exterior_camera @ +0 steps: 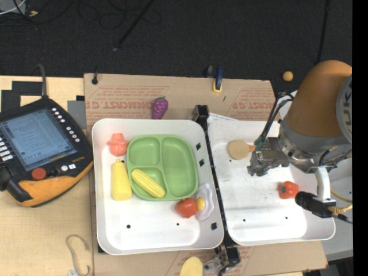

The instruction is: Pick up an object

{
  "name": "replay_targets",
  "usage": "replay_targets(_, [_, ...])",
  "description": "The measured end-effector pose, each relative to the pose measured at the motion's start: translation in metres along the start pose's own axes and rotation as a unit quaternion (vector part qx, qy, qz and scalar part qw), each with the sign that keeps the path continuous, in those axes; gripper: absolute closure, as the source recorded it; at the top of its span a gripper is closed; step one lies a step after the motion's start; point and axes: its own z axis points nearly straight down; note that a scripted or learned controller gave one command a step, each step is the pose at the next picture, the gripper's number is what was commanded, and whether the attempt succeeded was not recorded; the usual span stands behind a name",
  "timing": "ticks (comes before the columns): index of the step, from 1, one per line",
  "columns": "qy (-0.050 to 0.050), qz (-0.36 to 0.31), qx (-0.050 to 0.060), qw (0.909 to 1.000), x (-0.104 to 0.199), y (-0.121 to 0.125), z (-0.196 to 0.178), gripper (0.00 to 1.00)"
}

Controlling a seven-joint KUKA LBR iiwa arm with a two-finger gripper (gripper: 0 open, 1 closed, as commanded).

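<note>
Tan disc (237,149) is the likeliest pick: it lies flat on the floor of the right bin (276,234), just beside the gripper (259,167), up and to view-left of it, maybe touching its near side, hard to tell. It is round, so no long axis to line up with; approach angle should not matter much. Whether the claw is apart or together I cannot tell, since it is a dark clump under the wrist, and nothing shows as held. The coming move, as I judge it, is a short shift toward view-left and the back of the bin, then down. Red pepper (288,189) is the second option, near the gripper on its other side, view-right and toward the front, apart from it. Farther from the gripper, across the divider to view-left in the left bin (149,240): red tomato (186,207) first, then green tray (172,154) with corn (148,183) lying slantwise in it, then yellow bottle (120,181) and pink toy (117,145) beyond the tray. All of these are well apart from the gripper. Farthest from it: purple grapes (159,107) on the cardboard behind the left bin, and teach pendant (40,148) at far view-left.
</note>
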Motion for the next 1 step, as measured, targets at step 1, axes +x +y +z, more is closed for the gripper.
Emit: replay_targets(1, [0.000,0.000,0.000,1.0000,0.0121,-0.0395,0.0032,1.00])
